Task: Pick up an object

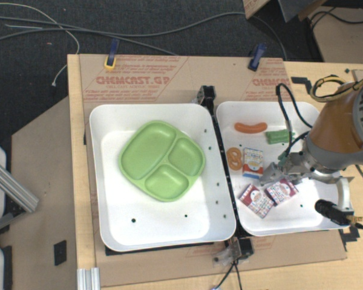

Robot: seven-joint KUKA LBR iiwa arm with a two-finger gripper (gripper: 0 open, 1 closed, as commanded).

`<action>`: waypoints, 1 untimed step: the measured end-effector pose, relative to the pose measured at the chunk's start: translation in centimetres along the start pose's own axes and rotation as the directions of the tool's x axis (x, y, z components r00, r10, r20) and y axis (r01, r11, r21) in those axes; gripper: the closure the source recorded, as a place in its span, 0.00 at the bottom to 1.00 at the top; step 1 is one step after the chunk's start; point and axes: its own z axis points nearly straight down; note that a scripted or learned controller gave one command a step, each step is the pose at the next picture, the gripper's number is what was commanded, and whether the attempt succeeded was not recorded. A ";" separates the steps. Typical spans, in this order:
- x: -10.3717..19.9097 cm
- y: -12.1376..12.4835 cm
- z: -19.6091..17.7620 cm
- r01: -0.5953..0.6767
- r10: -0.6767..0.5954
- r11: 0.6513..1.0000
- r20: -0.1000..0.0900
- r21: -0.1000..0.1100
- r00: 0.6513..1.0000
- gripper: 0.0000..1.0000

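Packets [267,197] lie clustered lower right in the bin [302,221], so we hover the tool [277,175] there; its grip we cannot tell.

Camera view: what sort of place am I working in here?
Probably a robotics lab test bench, not a kitchen: two white bins sit on cardboard held by blue clamps, loose cables trail on dark carpet, and the food items, like the hot dog, look like toys.
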 end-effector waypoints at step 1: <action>0.0 0.2 -1.4 -0.001 0.001 1.000 0.002 -0.008 1.000 1.00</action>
